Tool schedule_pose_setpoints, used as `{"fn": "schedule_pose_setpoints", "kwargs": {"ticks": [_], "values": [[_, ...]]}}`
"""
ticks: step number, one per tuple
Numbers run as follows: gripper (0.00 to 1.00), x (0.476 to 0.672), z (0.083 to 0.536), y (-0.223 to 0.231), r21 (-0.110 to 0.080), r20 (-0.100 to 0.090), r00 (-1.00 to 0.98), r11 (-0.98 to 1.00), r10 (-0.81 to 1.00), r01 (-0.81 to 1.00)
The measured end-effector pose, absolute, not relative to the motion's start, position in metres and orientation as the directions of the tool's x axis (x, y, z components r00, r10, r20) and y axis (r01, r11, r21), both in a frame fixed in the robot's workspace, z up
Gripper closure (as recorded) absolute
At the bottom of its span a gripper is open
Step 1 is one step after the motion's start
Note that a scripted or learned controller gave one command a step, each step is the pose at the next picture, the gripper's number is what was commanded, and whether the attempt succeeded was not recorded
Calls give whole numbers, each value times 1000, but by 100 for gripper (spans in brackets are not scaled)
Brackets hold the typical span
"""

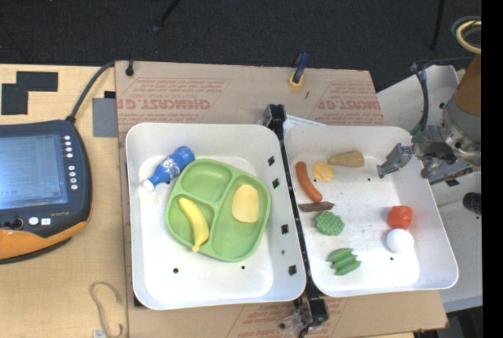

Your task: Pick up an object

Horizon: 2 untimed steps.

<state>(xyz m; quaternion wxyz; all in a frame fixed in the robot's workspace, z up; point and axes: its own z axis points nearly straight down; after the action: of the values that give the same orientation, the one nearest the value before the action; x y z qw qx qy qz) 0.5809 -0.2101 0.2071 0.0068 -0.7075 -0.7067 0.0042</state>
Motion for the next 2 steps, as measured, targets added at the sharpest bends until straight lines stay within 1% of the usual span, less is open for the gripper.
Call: {"fn": "schedule_pose_setpoints", "kwargs": {"ticks": [1,2], "values": [[0,584,216,-210,-1,0,-1,1,1000,1000],[0,584,151,-207,-7,2,-3,3,1000,1000]]}}
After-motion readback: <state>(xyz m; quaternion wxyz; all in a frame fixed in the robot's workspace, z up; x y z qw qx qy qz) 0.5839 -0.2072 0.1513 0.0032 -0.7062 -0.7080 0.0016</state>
